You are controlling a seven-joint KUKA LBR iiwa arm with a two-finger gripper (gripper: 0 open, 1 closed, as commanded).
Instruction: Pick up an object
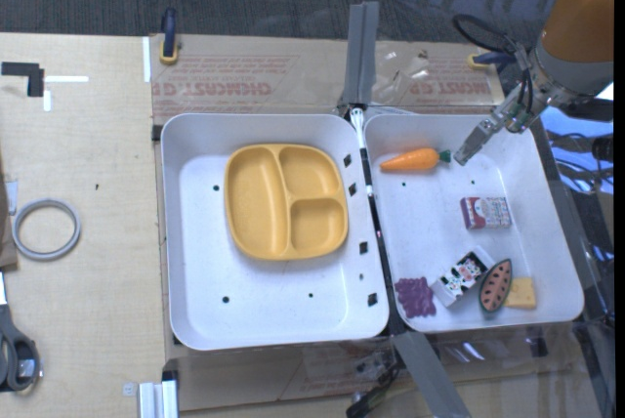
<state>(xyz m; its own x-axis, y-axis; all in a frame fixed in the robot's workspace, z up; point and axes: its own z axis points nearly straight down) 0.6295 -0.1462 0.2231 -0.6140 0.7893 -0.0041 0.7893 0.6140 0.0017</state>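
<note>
From the camera view above the bench (78, 113) we see two shallow white bins side by side. The left white bin (195, 309) holds a yellow three-compartment plastic plate (286, 201). The right white bin (547, 240) holds the candidates for picking: an orange toy carrot with a green stem end (410, 160) lying on its side near the bin's far edge, a small red-and-white carton (485, 213) near the middle, and along the near edge a purple bunch of toy grapes (414, 297), a small black-and-white patterned carton (461, 277), a toy watermelon slice (496, 286) and a yellow wedge like toy cheese (522, 293). The claw (467, 148) hangs just beside the carrot's green end, tilted down toward it, and we cannot tell how it is set. We judge the carrot the likeliest target: it looks like light, stiff, smooth plastic, so it may roll or slip, and we would take it across its thicker middle. On the brown cardboard sheet (254, 86) behind the bins we read mirrored red lettering, too blurred to spell out; the writing on the cartons is too small to read.
</note>
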